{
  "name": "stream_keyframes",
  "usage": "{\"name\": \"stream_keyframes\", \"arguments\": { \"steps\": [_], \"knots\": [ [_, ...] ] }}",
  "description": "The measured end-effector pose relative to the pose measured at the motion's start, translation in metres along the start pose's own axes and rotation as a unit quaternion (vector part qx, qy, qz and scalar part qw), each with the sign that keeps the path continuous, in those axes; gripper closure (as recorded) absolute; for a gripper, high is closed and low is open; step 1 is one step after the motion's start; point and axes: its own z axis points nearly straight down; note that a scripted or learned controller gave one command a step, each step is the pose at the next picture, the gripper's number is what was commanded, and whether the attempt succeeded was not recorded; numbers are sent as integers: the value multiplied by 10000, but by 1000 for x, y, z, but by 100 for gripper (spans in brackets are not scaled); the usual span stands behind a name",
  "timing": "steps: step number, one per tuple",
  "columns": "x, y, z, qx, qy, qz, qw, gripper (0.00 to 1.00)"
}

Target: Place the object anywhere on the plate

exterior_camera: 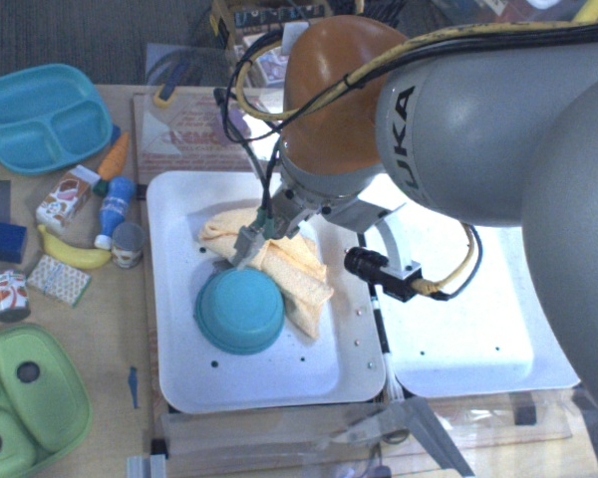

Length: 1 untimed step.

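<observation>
A round blue plate point(241, 310), bowl-like, sits in the left white bin point(179, 366), toward its front. Behind and to the right of it lie tan bread-like pieces: one point(304, 279) leans against the plate's right side, another point(219, 227) lies near the bin's back left. My gripper point(247, 246) reaches down from the big grey arm and meets the tan pieces just behind the plate's far rim. The arm hides most of the bin's back right corner.
The right white bin point(478, 337) lies partly under the arm, with a black cable fitting point(384, 272) over the divider. On the bench to the left are a teal divided tray point(45, 118), a banana point(75, 252), a blue bottle point(113, 207), a carton point(65, 197), a can point(10, 295) and a green tray point(25, 396).
</observation>
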Motion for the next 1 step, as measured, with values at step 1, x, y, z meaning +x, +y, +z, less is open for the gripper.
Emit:
{"name": "stream_keyframes", "arguments": {
  "steps": [1],
  "knots": [
    [-46, -4, 82, 45, 36, -1182, 9930, 0]
  ]
}}
